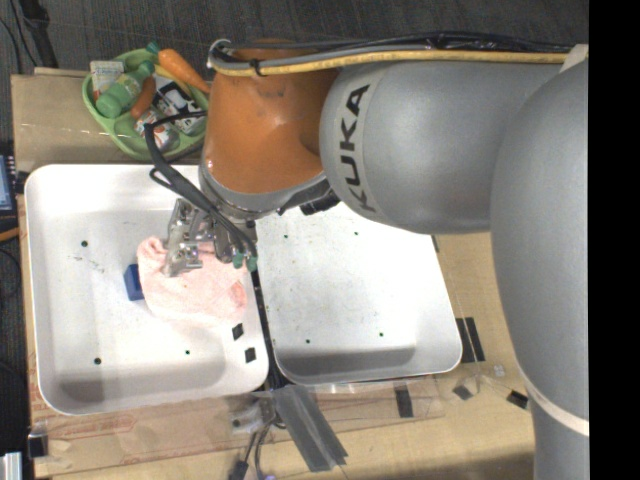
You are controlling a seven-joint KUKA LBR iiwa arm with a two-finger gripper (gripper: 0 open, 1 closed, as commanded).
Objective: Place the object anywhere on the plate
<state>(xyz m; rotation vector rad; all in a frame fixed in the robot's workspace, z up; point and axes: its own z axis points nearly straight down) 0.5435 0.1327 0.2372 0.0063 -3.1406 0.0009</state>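
A pale pink plate (205, 296) lies in the left white bin (60, 268), towards its right side. A small blue object (133, 282) rests on the bin floor, touching the plate's left edge. My gripper (187, 251) hangs over the upper left part of the plate, just right of the blue object and above it. The gripper's metal body hides part of the plate's top edge. The grey arm with its orange band covers the upper middle of the view.
The right white bin (350, 298) lies under the arm. A green bowl (125, 103) with an orange carrot and other small items stands behind the left bin. A dark divider runs between the two bins.
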